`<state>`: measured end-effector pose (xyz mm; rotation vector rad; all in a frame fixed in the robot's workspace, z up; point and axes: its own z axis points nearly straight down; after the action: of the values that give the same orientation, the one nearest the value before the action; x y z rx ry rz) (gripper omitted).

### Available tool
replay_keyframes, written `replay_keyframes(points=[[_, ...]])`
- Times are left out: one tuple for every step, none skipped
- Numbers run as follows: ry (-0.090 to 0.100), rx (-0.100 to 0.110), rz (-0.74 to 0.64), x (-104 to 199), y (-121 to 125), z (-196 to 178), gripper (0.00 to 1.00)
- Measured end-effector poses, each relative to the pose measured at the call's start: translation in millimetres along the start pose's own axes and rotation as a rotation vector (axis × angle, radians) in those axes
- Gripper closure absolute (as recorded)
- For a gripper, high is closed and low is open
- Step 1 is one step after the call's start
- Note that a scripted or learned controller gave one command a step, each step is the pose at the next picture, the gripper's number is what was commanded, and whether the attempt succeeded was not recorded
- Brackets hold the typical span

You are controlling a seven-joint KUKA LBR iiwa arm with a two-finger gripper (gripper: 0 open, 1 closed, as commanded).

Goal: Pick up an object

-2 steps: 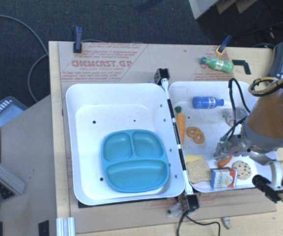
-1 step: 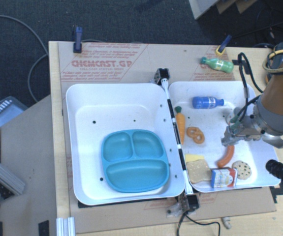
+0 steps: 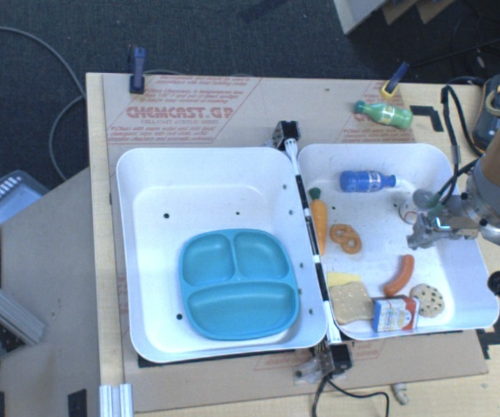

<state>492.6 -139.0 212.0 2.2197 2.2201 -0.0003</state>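
Observation:
The right bin (image 3: pixel 423 156) holds a blue bottle (image 3: pixel 367 181), a carrot (image 3: pixel 318 220), a pretzel (image 3: pixel 346 239), a sausage (image 3: pixel 399 274), a cookie (image 3: pixel 427 300), a slice of bread (image 3: pixel 350 303), a yellow cheese piece (image 3: pixel 343 279) and a small carton (image 3: pixel 395 314). My gripper (image 3: pixel 423 228) hangs over the right part of this bin, above the sausage and right of the pretzel. Nothing shows between its fingers.
A blue divided plate (image 3: pixel 238 282) lies in the left bin (image 3: pixel 145 189). A green bottle (image 3: pixel 384 114) lies on the bench behind the right bin. Clamps (image 3: pixel 286 132) sit at the bins' shared edge, and a blue clip (image 3: pixel 136 68) is at the back left.

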Motion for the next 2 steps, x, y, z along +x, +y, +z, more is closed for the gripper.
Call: replay_keyframes(points=[[0.000, 0.000, 0.000, 0, 0, 0, 0.00], [0.001, 0.001, 0.001, -19, -13, 128, 0.00]])
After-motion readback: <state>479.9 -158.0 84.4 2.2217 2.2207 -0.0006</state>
